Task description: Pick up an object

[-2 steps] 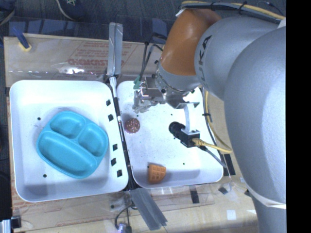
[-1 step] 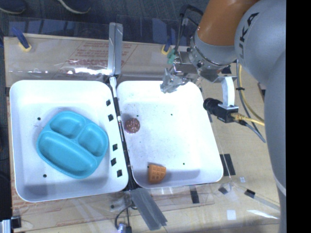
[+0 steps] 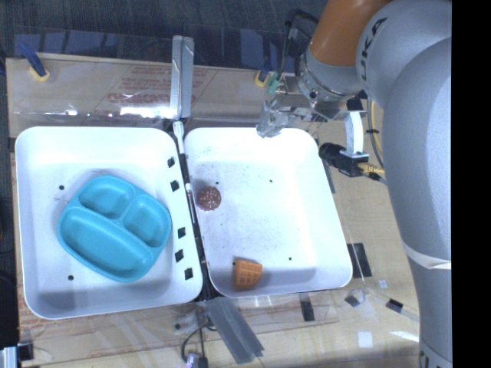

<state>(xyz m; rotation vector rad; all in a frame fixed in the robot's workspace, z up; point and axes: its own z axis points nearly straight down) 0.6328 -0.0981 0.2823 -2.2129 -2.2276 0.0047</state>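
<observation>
1. Counted: two white bins side by side, the left bin (image 3: 31, 205) and the right bin (image 3: 307, 167); one blue plate (image 3: 115, 227) with three compartments; one small brown ball (image 3: 209, 198); one orange cone-shaped piece (image 3: 247, 273); one arm (image 3: 399, 90) with one gripper (image 3: 270, 126).

2. The gripper sits above the far rim of the right bin, near its far right corner. It is small and pale against the bench, so whether its jaws are spread or pressed together cannot be told; nothing is seen between them.

3. The arm's grey body is cut off by the right edge and the top of the view, and it covers the bench on that side. Its orange band (image 3: 349, 14) shows just above the wrist.

4. The brown ball may be a speckled toy or a piece of food; the view is too coarse to say. The orange piece looks like a ridged cone lying on its side.

5. Right bin: it holds the ball and the cone. The ball lies nearer the camera than the jaws and to their left, close to the divider between the bins. The cone lies well apart from the jaws, against the bin's near wall, slightly left of them.

6. Left bin: it holds the blue plate, lying flat, far left of the jaws and well apart from them.
</observation>
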